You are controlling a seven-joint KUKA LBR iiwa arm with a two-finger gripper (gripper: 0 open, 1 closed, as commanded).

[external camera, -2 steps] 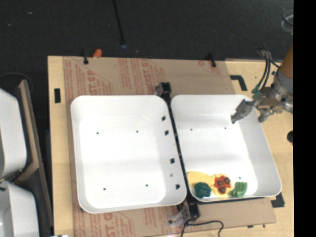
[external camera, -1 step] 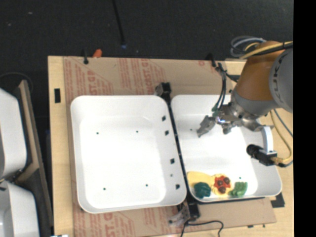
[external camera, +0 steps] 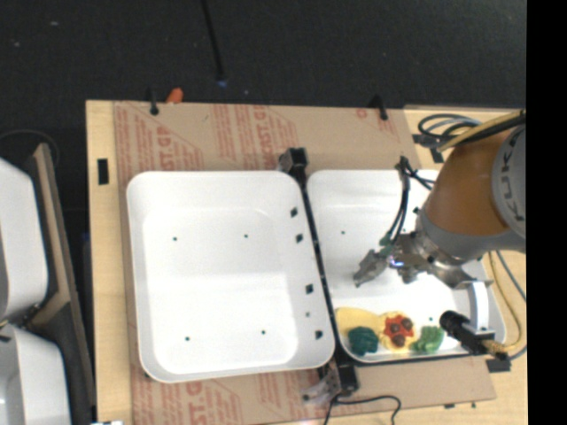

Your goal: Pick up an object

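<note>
End effector [external camera: 370, 267] over right bin [external camera: 354, 202], finger state unclear, wrist-hidden.

Arm [external camera: 474, 197] hides right bin [external camera: 354, 193] corner; perhaps more objects.

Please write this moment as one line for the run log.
gripper: over right bin, nothing held | objects: near edge of right bin | pick: not done
</note>
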